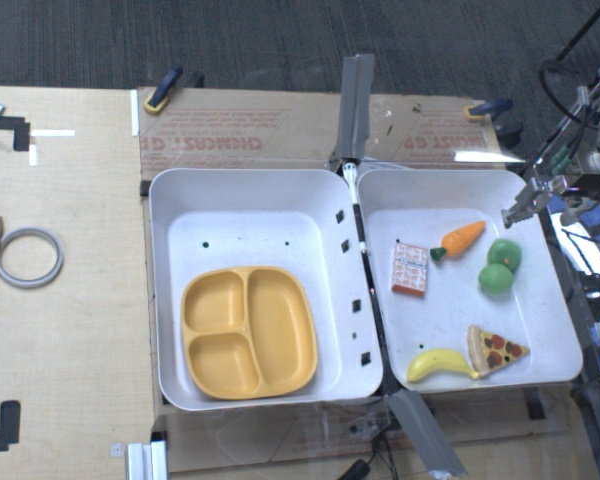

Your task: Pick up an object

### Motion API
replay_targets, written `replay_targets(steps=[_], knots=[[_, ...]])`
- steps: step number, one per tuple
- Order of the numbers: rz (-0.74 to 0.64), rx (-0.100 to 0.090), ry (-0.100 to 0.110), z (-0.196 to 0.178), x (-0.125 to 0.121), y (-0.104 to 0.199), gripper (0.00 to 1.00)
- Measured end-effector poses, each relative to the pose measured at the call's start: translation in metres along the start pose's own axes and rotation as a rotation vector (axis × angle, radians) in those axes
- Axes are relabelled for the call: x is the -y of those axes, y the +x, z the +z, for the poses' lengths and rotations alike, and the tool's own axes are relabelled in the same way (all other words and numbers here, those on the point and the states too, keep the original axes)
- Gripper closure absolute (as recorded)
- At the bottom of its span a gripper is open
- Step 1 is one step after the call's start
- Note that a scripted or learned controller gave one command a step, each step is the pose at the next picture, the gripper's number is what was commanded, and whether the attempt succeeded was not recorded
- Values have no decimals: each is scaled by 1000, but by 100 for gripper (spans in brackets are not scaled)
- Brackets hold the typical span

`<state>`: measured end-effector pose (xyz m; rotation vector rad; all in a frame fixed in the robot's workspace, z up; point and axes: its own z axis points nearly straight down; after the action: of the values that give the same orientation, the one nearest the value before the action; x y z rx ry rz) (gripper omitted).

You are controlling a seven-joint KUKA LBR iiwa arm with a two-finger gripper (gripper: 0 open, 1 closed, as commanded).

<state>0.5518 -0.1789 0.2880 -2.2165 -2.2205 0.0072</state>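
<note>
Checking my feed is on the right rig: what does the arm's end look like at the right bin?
A thin grey metal gripper sits at the right bin's far right corner, on pale silver-grey hardware. Black cables loop above it, with a bluish patch beside.

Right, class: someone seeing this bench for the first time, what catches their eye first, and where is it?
Most striking is the yellow three-compartment plastic plate, lying alone in the left white bin. Next come the bright toys scattered in the right white bin: an orange carrot, a green pear-like fruit, a yellow banana and a pizza slice. The robot's hand sits at that bin's far right corner.
</note>
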Motion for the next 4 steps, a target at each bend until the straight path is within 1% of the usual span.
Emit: replay_targets(steps=[1, 2, 3, 4], knots=[[-31, 1, -3, -30, 7, 27, 0], [246, -1, 2, 30, 14, 11, 0], [381, 0, 1, 135, -41, -18, 0], [352, -1, 0, 198, -48, 31, 0]])
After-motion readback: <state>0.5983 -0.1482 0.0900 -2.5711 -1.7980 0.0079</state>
